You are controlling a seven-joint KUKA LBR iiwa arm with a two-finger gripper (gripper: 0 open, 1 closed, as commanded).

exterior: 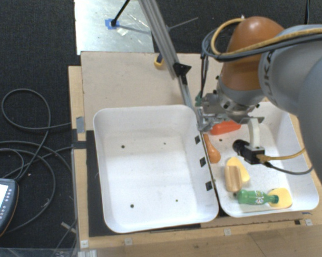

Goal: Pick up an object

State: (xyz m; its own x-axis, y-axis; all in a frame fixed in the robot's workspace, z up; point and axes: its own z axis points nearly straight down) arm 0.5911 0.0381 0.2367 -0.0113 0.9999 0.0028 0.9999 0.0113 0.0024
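The right bin [305,191] holds several small items. An orange-red piece [225,128] lies just under the arm's wrist. An orange carrot-shaped piece [211,150] rests against the left wall. A tan and yellow block [235,175] sits further forward, then a green bottle [254,197] and a yellow piece [282,197] at the front. The gripper [211,118] hangs low over the bin's back left corner, close to the orange-red piece. The wrist body hides its tips.
The left bin [152,168] stands beside the right one, sharing a dividing wall. A metal pole [166,41] slants down from the top toward the bins. Cables [24,151] lie on the dark floor at left. A black connector [250,151] with a cable hangs from the arm.
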